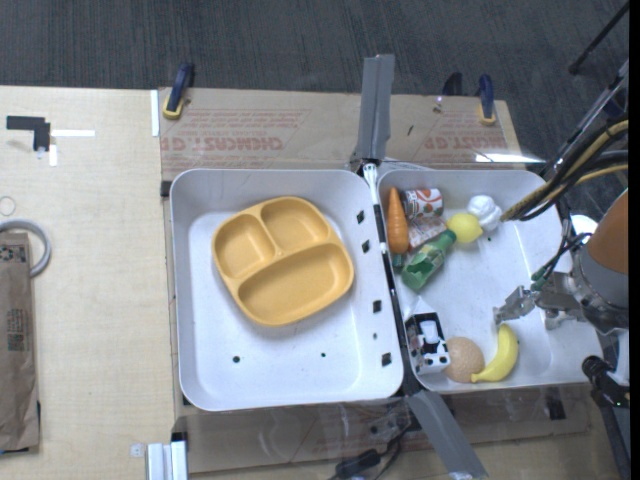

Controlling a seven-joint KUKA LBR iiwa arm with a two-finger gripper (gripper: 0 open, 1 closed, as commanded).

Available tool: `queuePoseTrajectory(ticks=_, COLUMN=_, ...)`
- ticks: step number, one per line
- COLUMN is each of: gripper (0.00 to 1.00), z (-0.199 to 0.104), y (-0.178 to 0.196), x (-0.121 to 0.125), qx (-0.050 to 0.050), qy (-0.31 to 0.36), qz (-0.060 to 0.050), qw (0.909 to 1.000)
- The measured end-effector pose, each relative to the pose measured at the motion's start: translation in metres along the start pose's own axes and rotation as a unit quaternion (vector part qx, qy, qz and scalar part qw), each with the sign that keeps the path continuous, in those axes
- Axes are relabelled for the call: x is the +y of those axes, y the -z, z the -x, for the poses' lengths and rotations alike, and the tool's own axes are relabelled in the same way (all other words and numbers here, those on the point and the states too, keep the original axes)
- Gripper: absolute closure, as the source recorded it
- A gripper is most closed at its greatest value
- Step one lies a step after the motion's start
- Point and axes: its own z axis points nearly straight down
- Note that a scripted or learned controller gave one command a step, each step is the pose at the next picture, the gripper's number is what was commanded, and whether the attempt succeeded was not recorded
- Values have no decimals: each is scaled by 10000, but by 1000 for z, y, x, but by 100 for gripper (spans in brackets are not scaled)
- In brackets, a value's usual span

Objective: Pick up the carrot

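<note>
The orange carrot (397,220) lies lengthwise at the far left of the right bin (470,293), against the divider between the bins. A green bottle (425,263) rests just below and to the right of it, and a small can (425,203) sits beside its top end. My gripper (513,308) hangs over the right side of the same bin, just above the banana (500,356), well to the right of the carrot and apart from it. Nothing is seen in its grasp.
A lemon (465,228) and a white object (484,209) sit at the back of the right bin. A tan ball (463,358) and a black-and-white box (425,338) are at its front. The left bin (200,348) bears a yellow divided plate (285,258).
</note>
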Motion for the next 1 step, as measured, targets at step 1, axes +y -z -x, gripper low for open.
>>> queuePoseTrajectory(ticks=1, gripper=0, z=-58, y=-1, x=-12, qx=-66, qy=2783, qz=-9, qw=9605)
